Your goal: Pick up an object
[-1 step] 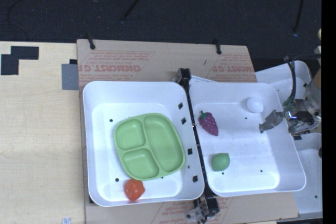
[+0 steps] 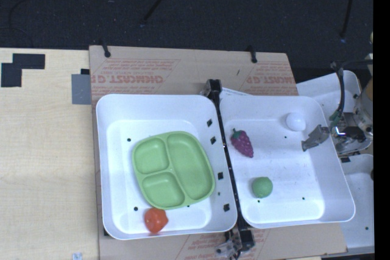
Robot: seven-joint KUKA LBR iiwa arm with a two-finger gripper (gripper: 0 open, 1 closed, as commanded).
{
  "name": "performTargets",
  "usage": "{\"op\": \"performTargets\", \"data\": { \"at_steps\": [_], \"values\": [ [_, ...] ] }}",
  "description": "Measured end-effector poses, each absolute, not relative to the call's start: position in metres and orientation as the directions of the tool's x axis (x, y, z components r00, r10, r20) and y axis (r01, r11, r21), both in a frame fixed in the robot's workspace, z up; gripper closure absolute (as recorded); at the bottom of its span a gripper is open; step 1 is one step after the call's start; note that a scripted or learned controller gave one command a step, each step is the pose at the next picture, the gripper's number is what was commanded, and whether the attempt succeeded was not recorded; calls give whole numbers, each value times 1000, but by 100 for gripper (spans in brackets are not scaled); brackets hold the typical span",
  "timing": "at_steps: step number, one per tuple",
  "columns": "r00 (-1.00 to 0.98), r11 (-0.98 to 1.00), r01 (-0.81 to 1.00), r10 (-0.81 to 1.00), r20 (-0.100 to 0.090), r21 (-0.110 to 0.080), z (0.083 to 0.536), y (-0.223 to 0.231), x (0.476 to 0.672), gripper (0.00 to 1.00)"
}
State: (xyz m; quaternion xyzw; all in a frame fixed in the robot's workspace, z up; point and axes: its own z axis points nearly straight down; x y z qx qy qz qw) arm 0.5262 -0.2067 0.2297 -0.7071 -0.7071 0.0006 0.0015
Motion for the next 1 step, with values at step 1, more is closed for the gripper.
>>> {"op": "performTargets", "data": {
  "at_steps": [1],
  "values": [
    [0,0,1000,1000,3,-7,180,-205,516,0]
  ]
}}
